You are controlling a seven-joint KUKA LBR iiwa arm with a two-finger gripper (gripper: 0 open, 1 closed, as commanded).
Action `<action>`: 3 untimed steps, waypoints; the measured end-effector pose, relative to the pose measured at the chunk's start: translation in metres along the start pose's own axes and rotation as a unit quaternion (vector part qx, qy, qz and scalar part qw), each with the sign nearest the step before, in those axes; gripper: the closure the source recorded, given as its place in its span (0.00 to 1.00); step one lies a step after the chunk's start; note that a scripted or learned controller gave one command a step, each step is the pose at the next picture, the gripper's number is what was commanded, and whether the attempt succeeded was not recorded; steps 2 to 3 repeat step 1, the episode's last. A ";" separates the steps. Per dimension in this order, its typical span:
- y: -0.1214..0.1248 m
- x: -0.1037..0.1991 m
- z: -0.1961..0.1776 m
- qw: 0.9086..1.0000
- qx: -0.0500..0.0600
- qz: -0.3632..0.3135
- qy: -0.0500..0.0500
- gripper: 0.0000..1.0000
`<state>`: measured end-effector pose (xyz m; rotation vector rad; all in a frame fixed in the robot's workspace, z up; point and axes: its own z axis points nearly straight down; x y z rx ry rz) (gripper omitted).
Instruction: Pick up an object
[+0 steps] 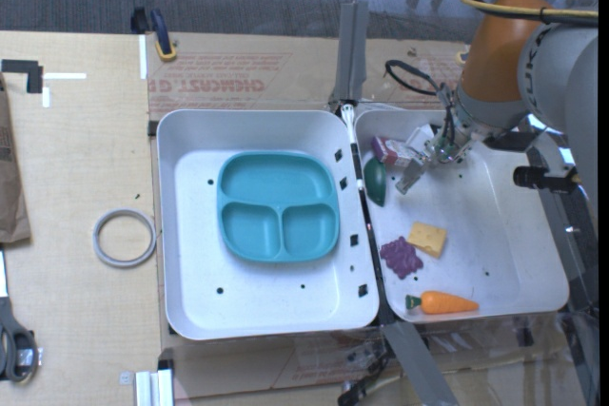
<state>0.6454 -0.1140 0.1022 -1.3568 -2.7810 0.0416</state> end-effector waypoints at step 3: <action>-0.003 0.014 -0.022 0.999 -0.020 0.042 -0.013 0.00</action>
